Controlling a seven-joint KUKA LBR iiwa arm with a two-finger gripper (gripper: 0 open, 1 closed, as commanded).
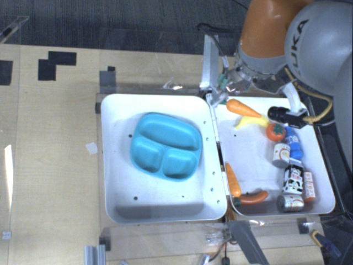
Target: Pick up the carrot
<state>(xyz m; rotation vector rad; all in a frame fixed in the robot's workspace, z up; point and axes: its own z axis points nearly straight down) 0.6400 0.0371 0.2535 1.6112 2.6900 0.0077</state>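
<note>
An orange carrot (243, 108) lies at the far end of the right bin (325, 186), its thick end pointing left towards the gripper. A second orange carrot (233, 181) lies along that bin's left wall, near the front. My gripper (220, 91) hangs over the far left corner of the right bin, just left of the far carrot's thick end. The grey wrist and orange band hide most of it from above. Whether it touches the carrot I cannot make out.
A blue divided plate (165, 145) sits in the left bin (118, 197). The right bin also holds a yellow banana (252, 122), a tomato (275, 132), a red sausage (253, 197), several cans (293, 187) and a blue bottle (295, 147).
</note>
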